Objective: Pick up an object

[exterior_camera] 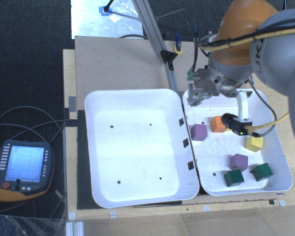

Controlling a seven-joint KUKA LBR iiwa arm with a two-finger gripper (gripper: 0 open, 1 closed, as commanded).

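The right bin [280, 173] holds several small blocks. A purple block [199, 132] lies near its left wall, and an orange block [218, 124] sits just to the right of it. A yellow block [254, 143] lies further right. Toward the front are a second purple block [239, 161] and two green blocks [233, 177] [261, 171]. My gripper [195, 96] hangs over the bin's back left corner, above and behind the purple and orange blocks. I see no block in it.
The left bin [96, 102] stands beside the right one, with a shared divider between them. A metal pole [152, 28] slants across the back. A teach pendant [22, 168] with cables lies on the floor at the left.
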